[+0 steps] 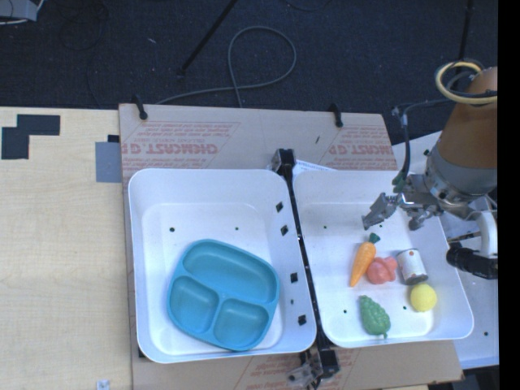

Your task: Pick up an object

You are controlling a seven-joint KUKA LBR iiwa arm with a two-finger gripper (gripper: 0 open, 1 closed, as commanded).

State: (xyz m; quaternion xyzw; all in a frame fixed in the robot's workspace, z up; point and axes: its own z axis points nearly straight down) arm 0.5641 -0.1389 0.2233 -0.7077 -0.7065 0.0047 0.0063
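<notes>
The arm (pixel 470 136) has an orange band above a grey wrist section. A yellow cable loop (pixel 460 80) sits at its top. The gripper (pixel 400 210) is dark grey metal with two slim fingers.

Two shallow white bins sit side by side on the bench; the left bin (pixel 146 218) holds a blue divided tray (pixel 223 293), and the right bin (pixel 341 210) holds a carrot (pixel 362 262), a pink lump (pixel 382 270), a small can (pixel 412 266), a yellow ball (pixel 422 297) and a green bumpy piece (pixel 374 315), all clustered near its front right. The gripper (pixel 400 210) hangs over the right bin's back part, above and apart from the carrot, nothing between its fingers; black cables (pixel 260 51) loop on the dark floor behind.
</notes>
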